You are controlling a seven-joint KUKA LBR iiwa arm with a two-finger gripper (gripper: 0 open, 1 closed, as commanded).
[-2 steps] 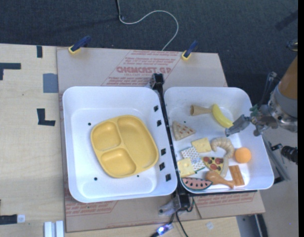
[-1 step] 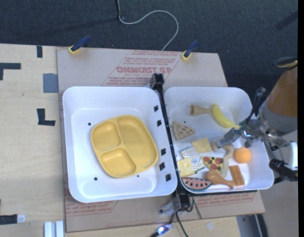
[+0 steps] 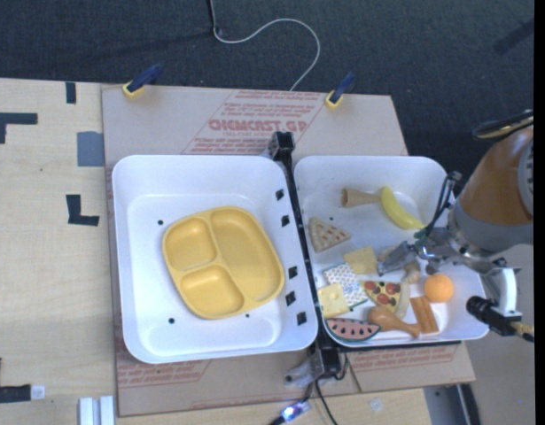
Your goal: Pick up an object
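Although the task names no particular object, the likeliest candidates are the toy foods crowding the right bin (image 3: 432,168), where the end effector (image 3: 412,257) hangs low near the bin's right side, its arm (image 3: 495,204) reaching in from the right. Whether the end effector is open or closed cannot be told here (its tip is a small, dark, metallic blur against the clutter), and nothing can be seen held in it. Just below and to the right of it lies an orange ball (image 3: 439,288), and just to its left sits a pale yellow cheese block (image 3: 362,260); either is near enough that a short move would reach it. The banana (image 3: 398,209) lies further up the bin, above and slightly left of the end effector, its long axis running diagonally from upper left to lower right, so a grasp across it would, I judge, need the wrist turned to suit. A pizza slice (image 3: 381,289), a watermelon wedge (image 3: 353,329) and a drumstick (image 3: 394,320) lie toward the near edge. The left bin (image 3: 130,237) holds a yellow divided plate (image 3: 222,261), well apart from the arm. Red lettering on the cardboard sheet (image 3: 245,124) on the table is partly legible, seemingly "CHEMCAST GP".
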